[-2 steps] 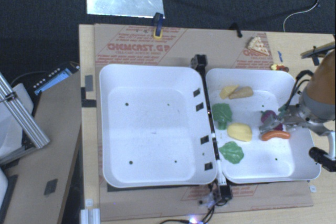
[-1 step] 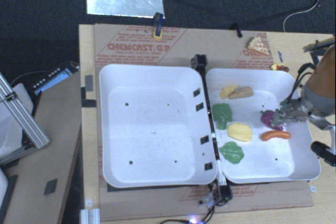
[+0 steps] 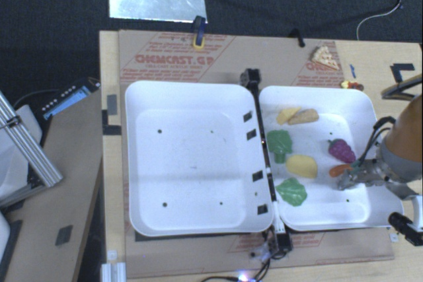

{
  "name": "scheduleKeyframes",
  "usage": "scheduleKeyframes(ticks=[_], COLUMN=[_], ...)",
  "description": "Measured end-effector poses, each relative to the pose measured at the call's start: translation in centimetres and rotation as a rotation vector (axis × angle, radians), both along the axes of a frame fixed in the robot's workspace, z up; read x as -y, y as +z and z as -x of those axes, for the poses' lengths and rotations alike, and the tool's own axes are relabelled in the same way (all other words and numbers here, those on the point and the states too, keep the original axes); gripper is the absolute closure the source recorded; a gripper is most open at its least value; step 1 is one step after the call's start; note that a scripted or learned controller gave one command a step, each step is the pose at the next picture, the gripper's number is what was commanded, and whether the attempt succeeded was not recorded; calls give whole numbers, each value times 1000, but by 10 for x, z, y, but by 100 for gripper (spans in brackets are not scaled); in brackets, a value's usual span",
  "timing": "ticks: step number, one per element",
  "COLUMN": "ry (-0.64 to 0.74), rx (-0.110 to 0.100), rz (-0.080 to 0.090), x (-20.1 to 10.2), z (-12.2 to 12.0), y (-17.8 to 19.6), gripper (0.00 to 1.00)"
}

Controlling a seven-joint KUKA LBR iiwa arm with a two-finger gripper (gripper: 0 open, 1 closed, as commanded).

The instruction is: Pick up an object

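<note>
While the left bin [image 3: 192, 155] offers bare floor, the right bin [image 3: 317, 211] crowds its toys mid-floor. From the right rim the arm [image 3: 403, 152] reaches low; the gripper [image 3: 349, 178] touches the orange carrot [image 3: 340, 170], finger state unclear.

The arm [image 3: 404, 154] is grey and rounded, with an orange band across it on the side farthest from the right bin [image 3: 362, 211]. A thin dark cable loops off its side toward that bin. At its tip, over the bin's right part, sits a small gripper [image 3: 348, 179] of dull grey metal, its details too blurred to tell.
</note>
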State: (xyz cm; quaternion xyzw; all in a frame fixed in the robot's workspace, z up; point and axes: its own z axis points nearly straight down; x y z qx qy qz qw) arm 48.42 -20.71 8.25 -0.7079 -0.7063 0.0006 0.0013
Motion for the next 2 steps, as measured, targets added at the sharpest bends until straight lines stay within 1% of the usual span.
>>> scheduleKeyframes(ticks=[1, 2], ry=[8, 12], rx=[8, 8], rz=[3, -1], x=[-1, -53], z=[-39, -78], y=[3, 24], gripper=[100, 100])
